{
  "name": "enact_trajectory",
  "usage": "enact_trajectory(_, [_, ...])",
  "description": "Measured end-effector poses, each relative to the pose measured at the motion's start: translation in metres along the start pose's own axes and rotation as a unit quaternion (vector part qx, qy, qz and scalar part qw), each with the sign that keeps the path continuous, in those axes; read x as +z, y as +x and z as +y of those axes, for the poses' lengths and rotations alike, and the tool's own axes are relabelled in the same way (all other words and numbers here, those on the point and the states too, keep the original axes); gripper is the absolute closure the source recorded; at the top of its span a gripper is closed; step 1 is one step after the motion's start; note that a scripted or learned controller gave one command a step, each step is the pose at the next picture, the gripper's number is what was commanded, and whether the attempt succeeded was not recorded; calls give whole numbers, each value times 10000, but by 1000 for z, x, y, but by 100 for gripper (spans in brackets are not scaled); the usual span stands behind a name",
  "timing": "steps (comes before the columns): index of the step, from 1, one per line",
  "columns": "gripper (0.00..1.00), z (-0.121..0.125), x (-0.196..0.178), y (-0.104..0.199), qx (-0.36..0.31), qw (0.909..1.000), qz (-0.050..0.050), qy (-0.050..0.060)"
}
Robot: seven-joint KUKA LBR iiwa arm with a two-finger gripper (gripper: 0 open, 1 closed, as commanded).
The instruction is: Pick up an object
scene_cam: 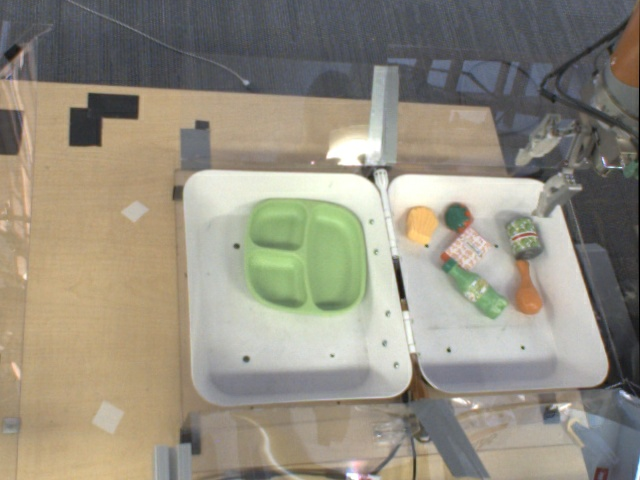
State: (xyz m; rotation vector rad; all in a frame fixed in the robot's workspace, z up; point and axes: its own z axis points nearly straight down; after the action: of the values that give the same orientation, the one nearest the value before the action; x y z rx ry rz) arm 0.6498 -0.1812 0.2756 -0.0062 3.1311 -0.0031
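Observation:
The right bin [500,353] holds several small items: a yellow-orange piece [421,224], a green and red ball [458,215], a red and white packet [468,248], a green bottle [476,290], a green-labelled can [522,236] and an orange carrot-like piece [526,290]. My gripper [545,173] hangs over the bin's far right corner, just above the can. Its fingers are spread open with nothing between them.
The left bin [205,298] holds a green divided plate [305,253]. A metal post [383,118] stands at the back between the bins. Cables loop around the arm's wrist at the upper right. Black tape marks lie on the bench at the far left.

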Motion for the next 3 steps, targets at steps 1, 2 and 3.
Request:
enact_trajectory(1, [0,-3,92,-7,1680,9858,30,-3])
enact_trajectory(2, [0,40,173,28,710,9975,45,-2])
enact_trajectory(3, [100,41,159,22,680,9977,-57,8])
